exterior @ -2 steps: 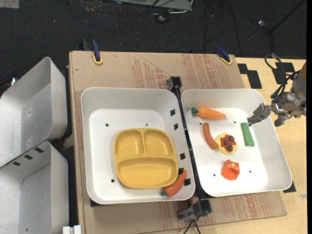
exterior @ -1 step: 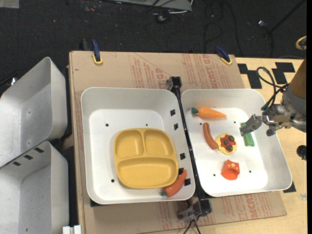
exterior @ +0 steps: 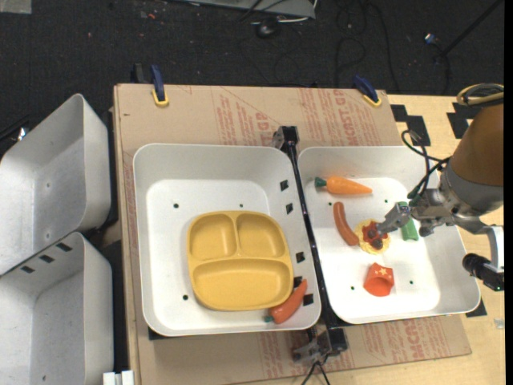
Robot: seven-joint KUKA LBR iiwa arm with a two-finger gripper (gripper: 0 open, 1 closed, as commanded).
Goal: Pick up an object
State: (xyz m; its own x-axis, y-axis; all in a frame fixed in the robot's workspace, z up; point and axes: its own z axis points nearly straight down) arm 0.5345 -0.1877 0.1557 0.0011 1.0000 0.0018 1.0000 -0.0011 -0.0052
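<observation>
The red toy (exterior: 379, 280) sits nearest in the right bin (exterior: 429, 295). Just past it, the end effector (exterior: 394, 221) hangs low over a little yellow and red toy (exterior: 373, 237). I cannot tell if it is open or closed. To grab well, it should drop straight down, centered. The sausage (exterior: 346, 224) beside it points front to back. Farther back, the carrot (exterior: 348, 186) lies sideways, tip pointing right.

A brown board bench (exterior: 208, 111) carries 2 shallow white bins side by side: the left bin (exterior: 160, 215) and the right bin (exterior: 425, 295), their inner walls touching along a black divider strip (exterior: 303, 215)
</observation>
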